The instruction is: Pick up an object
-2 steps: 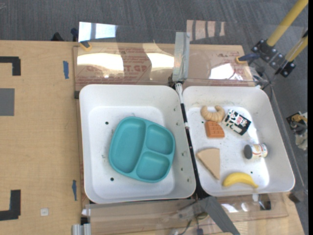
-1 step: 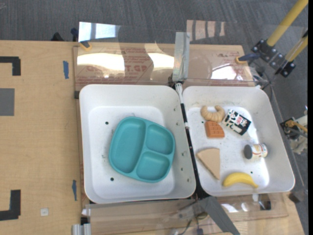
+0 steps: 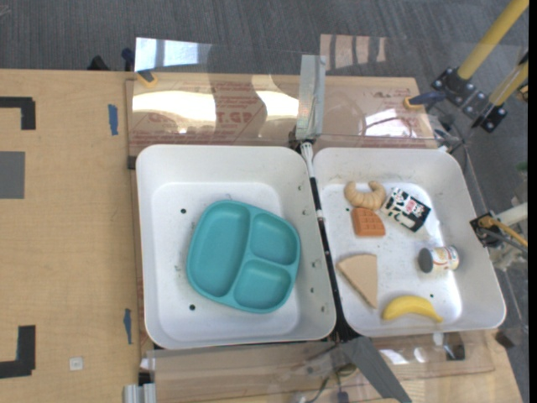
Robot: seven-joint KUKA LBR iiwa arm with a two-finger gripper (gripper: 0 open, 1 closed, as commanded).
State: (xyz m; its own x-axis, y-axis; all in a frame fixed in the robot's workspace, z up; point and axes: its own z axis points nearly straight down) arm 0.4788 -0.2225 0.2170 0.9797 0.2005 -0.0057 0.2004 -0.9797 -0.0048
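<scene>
At the near edge of the right bin [image 3: 485, 263] lies a banana [image 3: 411, 310], curved, its ends pointing toward the near rim, with bare white floor on either side of it. Just beyond it, toward the bin's left wall, a tan wedge [image 3: 361, 278] lies flat with its point toward the near edge. Beside the right wall a small jar [image 3: 440, 259] lies on its side, dark end to the left; its label is too small to read. Farther in, an orange waffle square [image 3: 367, 222] sits near the middle, touching or almost touching a croissant [image 3: 365, 194] behind it. Just right of those a black-and-white carton [image 3: 408, 209] lies tilted; its print shows as blotches and no word can be made out. All six candidates for the pick lie in this bin, loosely spaced, the far right corner being the most open floor. The left bin [image 3: 151, 225] holds a teal plate [image 3: 243, 256] with three compartments, set a little toward the near edge, a broad white margin all round it. The two bins meet along a dark seam. Beyond their far edges clear panels [image 3: 210, 107] lie over brown board bearing faint red writing, unreadable under glare. Whether the pincer is apart or together cannot be told
</scene>
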